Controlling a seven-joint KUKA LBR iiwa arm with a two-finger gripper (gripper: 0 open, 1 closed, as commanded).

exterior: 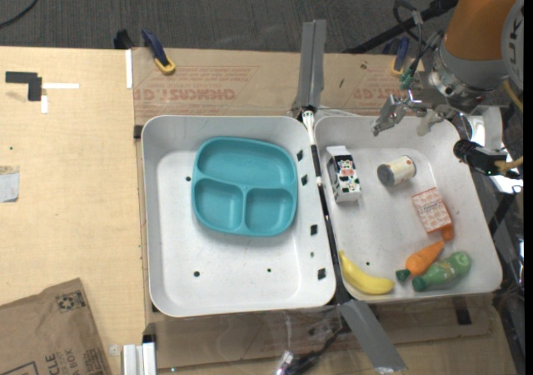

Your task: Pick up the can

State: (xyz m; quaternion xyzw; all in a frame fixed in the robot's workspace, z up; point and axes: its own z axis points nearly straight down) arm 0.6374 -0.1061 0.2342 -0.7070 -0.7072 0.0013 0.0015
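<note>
Can (397, 171) lies on its side in the right bin (366, 236), near the back, grey end toward the carton (344, 174) just to its left. My pincer (405, 111) hangs above the bin's back edge, beyond the can and not touching it; I cannot tell whether it is apart or together from this angle. Risks, as I judge them: a can lying down rolls, so an off-centre close could send it toward the carton or the pink box (431, 209). Descending too near the back wall could strike the rim. Banana (365, 277), carrot (425, 257) and green bottle (443, 272) lie well apart at the front, no concern.
</note>
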